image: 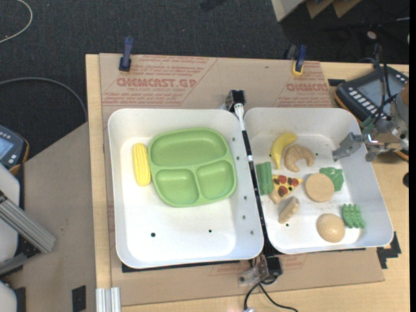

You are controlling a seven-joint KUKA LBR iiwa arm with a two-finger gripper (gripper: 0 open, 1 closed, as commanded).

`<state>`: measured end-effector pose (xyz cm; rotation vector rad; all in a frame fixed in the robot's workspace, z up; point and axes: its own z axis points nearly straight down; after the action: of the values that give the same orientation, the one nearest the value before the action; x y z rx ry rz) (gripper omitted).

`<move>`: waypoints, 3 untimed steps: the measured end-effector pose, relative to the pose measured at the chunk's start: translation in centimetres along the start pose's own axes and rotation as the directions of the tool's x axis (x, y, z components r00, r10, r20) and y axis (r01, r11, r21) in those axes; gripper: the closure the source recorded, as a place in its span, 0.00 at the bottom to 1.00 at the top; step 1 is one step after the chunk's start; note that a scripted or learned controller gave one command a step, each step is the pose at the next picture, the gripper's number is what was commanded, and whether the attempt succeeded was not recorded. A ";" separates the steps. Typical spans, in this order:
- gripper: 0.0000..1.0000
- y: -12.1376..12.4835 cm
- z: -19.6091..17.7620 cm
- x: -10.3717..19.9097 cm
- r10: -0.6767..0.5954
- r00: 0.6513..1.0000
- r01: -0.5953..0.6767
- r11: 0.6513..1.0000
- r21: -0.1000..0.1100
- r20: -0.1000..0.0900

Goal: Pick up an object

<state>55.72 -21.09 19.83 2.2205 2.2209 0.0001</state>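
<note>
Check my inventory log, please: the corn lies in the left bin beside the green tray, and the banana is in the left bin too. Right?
Not quite. The camera view shows the banana in the right bin. The corn does lie in the left bin beside the green tray.

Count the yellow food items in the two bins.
2. The corn cob lies in the left bin, beside the green tray; the banana lies in the right bin.

Green tray, yellow corn, yellow banana, possibly red-spotted pizza slice.
</note>
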 end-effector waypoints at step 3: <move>0.00 -7.8 0.3 11.5 0.004 1.000 -0.004 1.000 -0.001 0.002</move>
<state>47.91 -9.61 19.55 2.2235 2.2146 -0.0003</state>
